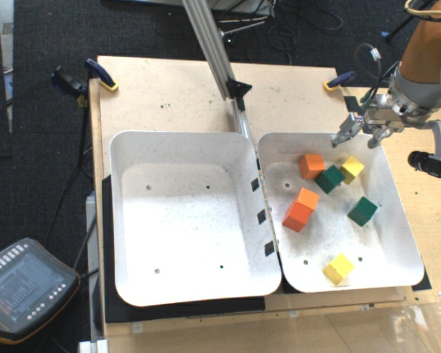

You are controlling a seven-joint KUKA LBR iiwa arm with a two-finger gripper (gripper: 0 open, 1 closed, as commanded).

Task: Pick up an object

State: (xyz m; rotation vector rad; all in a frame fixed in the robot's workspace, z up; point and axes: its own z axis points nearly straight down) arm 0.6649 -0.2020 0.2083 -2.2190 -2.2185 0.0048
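The jaws hang over the right bin's rim at about one o'clock, spread open with nothing between them. Six blocks lie in that bin. An orange block, a dark green block and a yellow block cluster toward twelve o'clock, touching or nearly so. A second orange block sits near centre, another green block at three o'clock, and a second yellow block at six. The left bin lies alongside on the bench.
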